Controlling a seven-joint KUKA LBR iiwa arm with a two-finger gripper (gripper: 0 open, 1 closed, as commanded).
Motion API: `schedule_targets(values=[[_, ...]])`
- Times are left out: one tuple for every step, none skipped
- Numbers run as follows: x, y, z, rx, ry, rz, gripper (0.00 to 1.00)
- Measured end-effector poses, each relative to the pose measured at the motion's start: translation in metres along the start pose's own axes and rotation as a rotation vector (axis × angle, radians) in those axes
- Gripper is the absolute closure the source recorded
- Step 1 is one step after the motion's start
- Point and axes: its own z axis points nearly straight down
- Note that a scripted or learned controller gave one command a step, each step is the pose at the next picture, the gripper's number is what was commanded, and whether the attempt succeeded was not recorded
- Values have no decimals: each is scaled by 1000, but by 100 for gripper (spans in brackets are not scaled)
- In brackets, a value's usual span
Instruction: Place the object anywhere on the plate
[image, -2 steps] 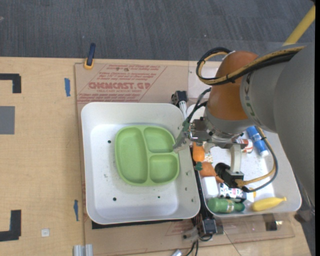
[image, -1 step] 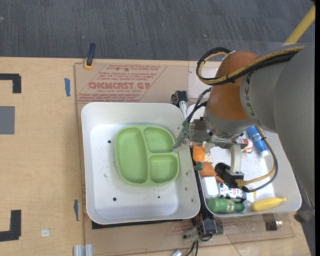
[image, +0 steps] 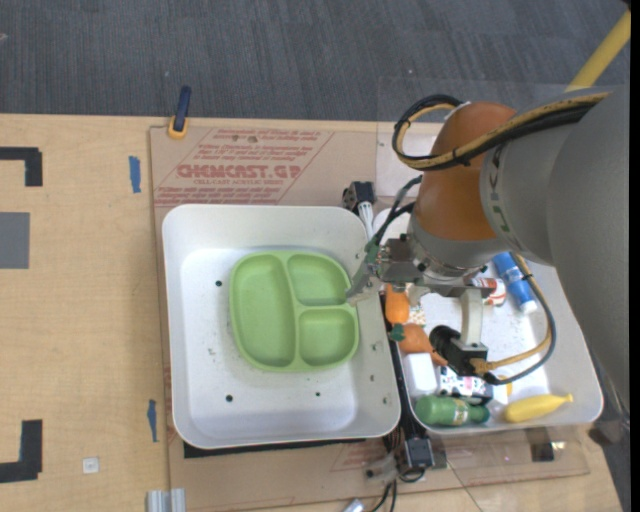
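The bench (image: 70, 330) bears two white bins (image: 200, 400) side by side.

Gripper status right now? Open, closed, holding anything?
Gripper: cannot be told from this view. It sits at the seam between the two bins, by the right edge of the green plate, mostly hidden under the arm's wrist.

red "CHEMCAST" print, cardboard sheet (image: 245, 165)
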Motion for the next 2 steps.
schedule_targets(values=[[0, 0, 0, 0, 0, 0, 0], [0, 0, 0, 0, 0, 0, 0]])
